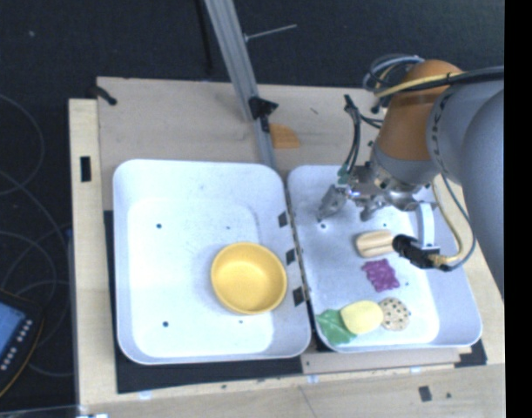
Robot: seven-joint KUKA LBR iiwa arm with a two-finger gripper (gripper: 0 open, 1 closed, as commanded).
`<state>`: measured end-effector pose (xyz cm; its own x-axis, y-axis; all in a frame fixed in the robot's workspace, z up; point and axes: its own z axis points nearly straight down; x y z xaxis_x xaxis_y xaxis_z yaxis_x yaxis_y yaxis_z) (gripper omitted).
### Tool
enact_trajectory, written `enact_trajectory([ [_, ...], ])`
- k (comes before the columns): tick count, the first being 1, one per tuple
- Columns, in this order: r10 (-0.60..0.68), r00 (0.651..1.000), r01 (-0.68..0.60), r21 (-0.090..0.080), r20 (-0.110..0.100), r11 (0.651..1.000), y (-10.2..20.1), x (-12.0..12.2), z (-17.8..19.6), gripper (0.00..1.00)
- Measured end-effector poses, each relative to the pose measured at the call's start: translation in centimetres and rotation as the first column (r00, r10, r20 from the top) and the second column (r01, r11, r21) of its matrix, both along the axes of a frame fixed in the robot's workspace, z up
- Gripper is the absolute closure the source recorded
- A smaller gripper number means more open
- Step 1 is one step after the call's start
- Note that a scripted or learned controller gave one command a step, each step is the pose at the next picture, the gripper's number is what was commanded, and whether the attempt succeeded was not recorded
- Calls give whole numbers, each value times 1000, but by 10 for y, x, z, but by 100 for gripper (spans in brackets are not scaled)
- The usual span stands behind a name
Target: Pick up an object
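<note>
I am hanging my gripper (333, 200) over the far left part of the right bin (448, 325), fingers parted and holding nothing. A tan roll (373, 243) is lying just right of it, with purple grapes (381, 274) nearer. A yellow bowl (247, 278) is sitting in the left bin (161, 198).

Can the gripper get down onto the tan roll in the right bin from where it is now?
Probably yes. The gripper hangs over the right bin, and the tan roll lies just beside it with bare floor around it; the purple piece lies apart.
</note>
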<state>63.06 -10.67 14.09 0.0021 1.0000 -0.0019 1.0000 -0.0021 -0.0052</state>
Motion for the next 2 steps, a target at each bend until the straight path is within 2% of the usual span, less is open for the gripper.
enact_trajectory([
  [1,-1,1000,1,0,2,1000,-1,-1,-42,0],
  [2,-6,1000,6,0,9,1000,-2,1,-28,100],
])
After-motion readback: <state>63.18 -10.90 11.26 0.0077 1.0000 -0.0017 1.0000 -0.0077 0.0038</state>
